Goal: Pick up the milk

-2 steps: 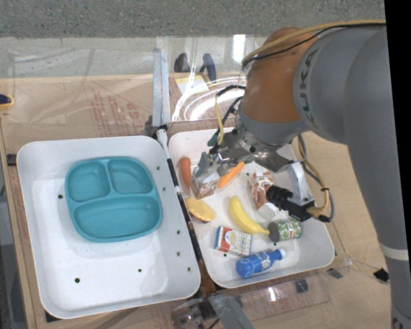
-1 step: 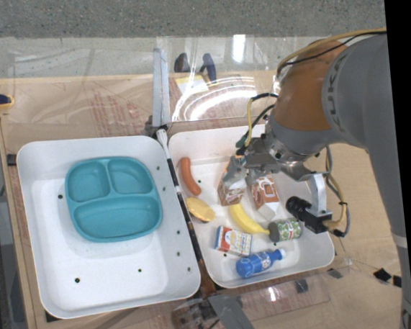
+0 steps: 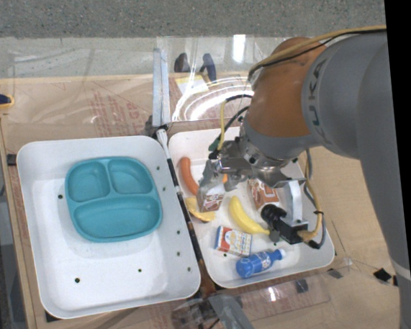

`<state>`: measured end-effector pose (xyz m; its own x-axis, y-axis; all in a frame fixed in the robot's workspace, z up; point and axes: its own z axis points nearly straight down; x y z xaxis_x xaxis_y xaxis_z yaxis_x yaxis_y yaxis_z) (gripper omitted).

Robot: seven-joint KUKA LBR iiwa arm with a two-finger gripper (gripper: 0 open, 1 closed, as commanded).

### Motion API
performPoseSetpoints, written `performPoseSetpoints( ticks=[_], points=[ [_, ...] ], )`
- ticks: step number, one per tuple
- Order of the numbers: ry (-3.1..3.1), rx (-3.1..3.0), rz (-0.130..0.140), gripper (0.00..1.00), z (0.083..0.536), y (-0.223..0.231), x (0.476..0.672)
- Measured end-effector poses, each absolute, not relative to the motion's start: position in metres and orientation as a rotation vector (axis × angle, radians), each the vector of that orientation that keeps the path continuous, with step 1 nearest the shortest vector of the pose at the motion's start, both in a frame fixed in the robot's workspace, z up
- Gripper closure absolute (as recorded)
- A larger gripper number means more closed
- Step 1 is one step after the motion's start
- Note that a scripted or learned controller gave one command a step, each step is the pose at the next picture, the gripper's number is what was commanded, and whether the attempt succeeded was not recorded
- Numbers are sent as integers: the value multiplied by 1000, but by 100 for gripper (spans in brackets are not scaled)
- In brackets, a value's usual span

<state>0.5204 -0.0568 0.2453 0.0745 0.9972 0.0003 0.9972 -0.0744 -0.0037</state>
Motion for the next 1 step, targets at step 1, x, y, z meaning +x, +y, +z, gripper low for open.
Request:
performPoseSetpoints(
  ticks=[1],
  points=[
    [-2121, -2315, 5, 100, 207, -88, 581]
  ],
)
